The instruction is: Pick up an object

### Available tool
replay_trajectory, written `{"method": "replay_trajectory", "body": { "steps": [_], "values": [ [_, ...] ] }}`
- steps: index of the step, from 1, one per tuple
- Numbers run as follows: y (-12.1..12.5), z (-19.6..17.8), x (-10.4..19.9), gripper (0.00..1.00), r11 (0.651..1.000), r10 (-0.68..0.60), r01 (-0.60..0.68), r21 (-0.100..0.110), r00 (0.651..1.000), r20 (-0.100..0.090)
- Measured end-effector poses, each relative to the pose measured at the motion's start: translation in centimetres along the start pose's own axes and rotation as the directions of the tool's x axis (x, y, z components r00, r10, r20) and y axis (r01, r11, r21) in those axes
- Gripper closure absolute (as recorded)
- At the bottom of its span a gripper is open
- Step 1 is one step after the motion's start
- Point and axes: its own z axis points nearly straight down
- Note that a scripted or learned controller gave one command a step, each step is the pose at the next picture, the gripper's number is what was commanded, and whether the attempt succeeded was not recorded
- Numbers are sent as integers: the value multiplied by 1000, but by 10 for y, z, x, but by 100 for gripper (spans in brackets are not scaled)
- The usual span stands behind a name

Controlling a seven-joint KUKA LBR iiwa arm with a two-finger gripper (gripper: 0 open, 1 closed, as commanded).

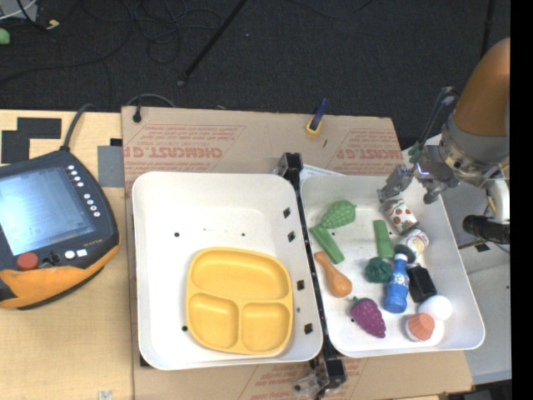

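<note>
Left bin (158, 215) — yellow tray (239, 300).

Single fixed camera, mounted above the bench, looking down at a slant, far enough back to take in both white bins whole. Gripper (398, 188) sits at upper right of frame, arm entering from the right edge. Right bin (466, 307) lies directly below and around the gripper; left bin (166, 215) is well to its left across the divider. Farther left still, a teach pendant (50, 223) at the frame's left edge. Dark floor with cables fills the band above the gripper, beyond the cardboard sheet (216, 144)
</note>
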Motion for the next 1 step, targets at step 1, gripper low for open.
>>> {"method": "replay_trajectory", "body": {
  "steps": [1],
  "values": [
    [14,132,16,0,1000,-5,5,4,1000,-2]
  ]
}}
